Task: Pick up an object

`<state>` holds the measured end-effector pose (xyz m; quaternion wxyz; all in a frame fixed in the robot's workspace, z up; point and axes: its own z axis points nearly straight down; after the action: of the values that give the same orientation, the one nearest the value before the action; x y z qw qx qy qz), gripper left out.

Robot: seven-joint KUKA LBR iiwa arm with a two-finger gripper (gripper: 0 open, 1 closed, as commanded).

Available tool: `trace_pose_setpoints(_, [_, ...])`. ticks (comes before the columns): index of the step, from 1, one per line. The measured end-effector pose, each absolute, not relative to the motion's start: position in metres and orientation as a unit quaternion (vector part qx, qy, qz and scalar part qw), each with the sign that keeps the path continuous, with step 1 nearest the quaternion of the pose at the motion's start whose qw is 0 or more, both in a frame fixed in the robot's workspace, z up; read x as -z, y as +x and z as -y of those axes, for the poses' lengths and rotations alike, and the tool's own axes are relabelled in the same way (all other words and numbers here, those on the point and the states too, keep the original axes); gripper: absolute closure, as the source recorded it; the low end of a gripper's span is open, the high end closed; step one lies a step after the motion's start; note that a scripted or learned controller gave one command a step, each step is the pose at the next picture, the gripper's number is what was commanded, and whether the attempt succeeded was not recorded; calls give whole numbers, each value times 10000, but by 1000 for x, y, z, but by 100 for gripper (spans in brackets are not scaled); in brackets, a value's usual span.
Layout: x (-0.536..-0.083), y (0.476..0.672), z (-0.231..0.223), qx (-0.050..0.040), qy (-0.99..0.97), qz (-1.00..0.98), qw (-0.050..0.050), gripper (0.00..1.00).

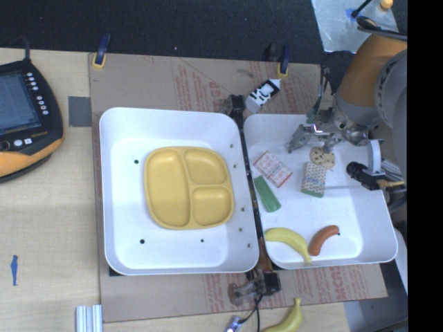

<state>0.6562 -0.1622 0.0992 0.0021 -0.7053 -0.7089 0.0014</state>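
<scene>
Going left to right. An orange-and-grey handheld control pendant with a dark screen [24,120] is lying at the bench's left edge, beside a square of grey tape [79,111]. The left shallow white plastic bin [118,185] is holding a yellow three-compartment plastic plate [188,187], glossy, with rounded corners, sitting flat near the bin's middle.

The right shallow white plastic bin [360,220] is holding the loose pickable things: a small flat packet with a red-and-white check print [273,169], a green oblong plastic piece [266,193] just beside the dividing rim, a yellow toy banana [287,241] and an orange-red toy sausage [323,239] nearly touching at the near wall, and a flat rectangular pouch with a speckled green-and-white print [314,179]. A tan round perforated disc [321,157] is lying at the pouch's top edge, right under the gripper. Print on the packets is too small to read; the brown cardboard [173,81] under the bins is carrying faint red lettering (illegible).

The grey metal two-finger gripper [313,135] is hanging at the right bin's far side, above the disc; whether its jaws are apart or together, cannot tell. Nothing is visibly between them. A second yellow banana [289,318] is lying outside the bins at the bottom edge, and a black-and-white patterned tag [263,93] is sitting past the bins' far rims.
</scene>
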Motion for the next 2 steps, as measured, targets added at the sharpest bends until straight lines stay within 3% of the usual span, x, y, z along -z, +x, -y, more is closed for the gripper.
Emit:
trace_pose_setpoints(1, [-93, 612, 153, -23, -7056, 7086, 16, 0])
trace_pose_setpoints(2, [-126, 656, 213, -5, -7063, 7079, 2, 0])
